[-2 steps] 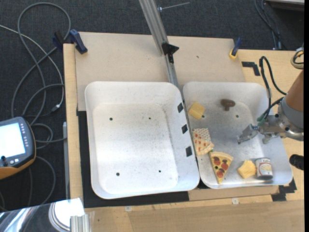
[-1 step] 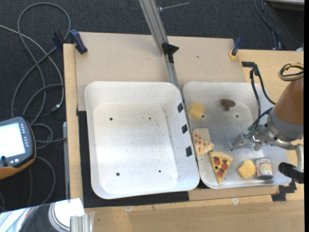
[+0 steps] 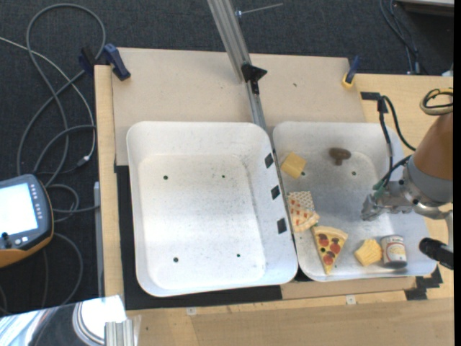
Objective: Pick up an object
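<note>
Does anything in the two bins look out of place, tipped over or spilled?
Only a little: the small can in the right bin seems to lie on its side beside a cheese wedge. The pizza slice and waffle lie flat, nothing spilled.

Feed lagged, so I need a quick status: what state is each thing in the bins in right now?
Hand: low in the right bin, touching no item.
Pizza slice: lying flat.
Waffle piece: flat beside the left wall.
Yellow block: resting alone.
Cheese wedge: beside the can.
Small can: upright.
Brown piece: resting alone.
</note>
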Controlling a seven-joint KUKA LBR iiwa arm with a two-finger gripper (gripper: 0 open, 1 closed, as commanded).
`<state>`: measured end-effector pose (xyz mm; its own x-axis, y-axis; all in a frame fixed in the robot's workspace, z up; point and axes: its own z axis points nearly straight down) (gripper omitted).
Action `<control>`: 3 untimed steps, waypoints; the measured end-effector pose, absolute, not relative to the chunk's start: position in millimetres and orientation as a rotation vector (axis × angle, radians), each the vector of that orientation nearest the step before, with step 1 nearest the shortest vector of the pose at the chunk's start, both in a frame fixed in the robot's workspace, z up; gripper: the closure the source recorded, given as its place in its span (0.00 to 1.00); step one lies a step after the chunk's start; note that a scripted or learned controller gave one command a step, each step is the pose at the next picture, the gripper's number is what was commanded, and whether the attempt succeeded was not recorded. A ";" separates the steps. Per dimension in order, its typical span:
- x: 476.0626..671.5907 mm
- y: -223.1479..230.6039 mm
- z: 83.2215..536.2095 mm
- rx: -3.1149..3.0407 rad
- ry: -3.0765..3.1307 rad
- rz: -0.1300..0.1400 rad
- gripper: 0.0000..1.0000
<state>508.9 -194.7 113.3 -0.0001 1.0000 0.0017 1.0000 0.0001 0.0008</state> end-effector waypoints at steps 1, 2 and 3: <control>510.4 -200.0 157.5 -2.224 -2.225 -0.003 1.00; 512.6 -201.6 222.3 -2.225 -2.230 -0.006 1.00; 514.0 -201.7 253.8 -2.223 -2.228 -0.004 1.00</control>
<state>514.0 -201.7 253.8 -0.0023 1.0000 -0.0019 1.0000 0.0024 0.0055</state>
